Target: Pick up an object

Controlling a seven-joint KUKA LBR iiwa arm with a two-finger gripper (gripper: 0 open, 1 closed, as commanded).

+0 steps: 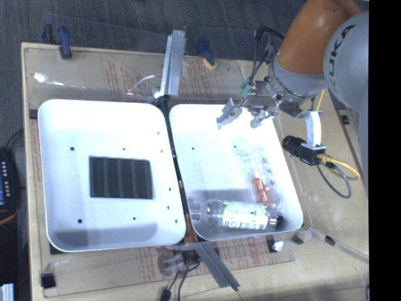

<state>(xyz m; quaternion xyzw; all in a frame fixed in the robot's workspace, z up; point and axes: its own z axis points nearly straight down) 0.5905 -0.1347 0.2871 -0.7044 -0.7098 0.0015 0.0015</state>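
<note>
A clear plastic bottle with a pale green label and a dark cap lies on its side along the front wall of the right bin. A clear packet or small bottle with an orange part lies just behind it near the right wall. My gripper hangs above the back of the right bin, its two fingers spread apart with nothing between them. It is well clear of both objects.
The left bin holds a dark ribbed rectangular mat in its middle. A metal divider post rises at the back between the bins. Blue clamps sit along the bench's far edge.
</note>
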